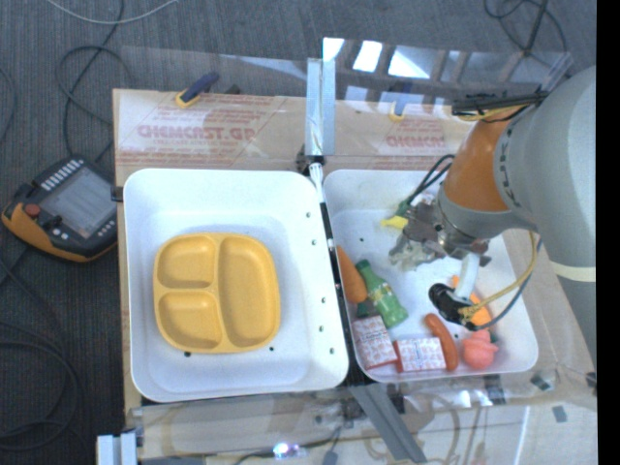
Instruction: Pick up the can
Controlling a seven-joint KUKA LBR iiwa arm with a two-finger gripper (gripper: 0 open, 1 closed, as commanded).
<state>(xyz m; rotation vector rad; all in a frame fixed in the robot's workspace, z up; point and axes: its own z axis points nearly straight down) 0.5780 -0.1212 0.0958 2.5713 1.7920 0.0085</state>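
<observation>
The end effector (418, 245) hovers low in the right bin (524, 349), its grip state impossible to tell, right of the carrot (351, 275) and green bottle (386, 300).

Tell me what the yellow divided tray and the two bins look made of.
Yellow divided tray: likely molded plastic, matte; uniform color, rounded compartment ridges. Left bin and right bin: probably thin white plastic, slightly glossy; smooth curved rims, soft sheen. Foam can't be ruled out.

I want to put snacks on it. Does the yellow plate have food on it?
Empty. The yellow plate in the left bin shows three bare compartments.
</observation>
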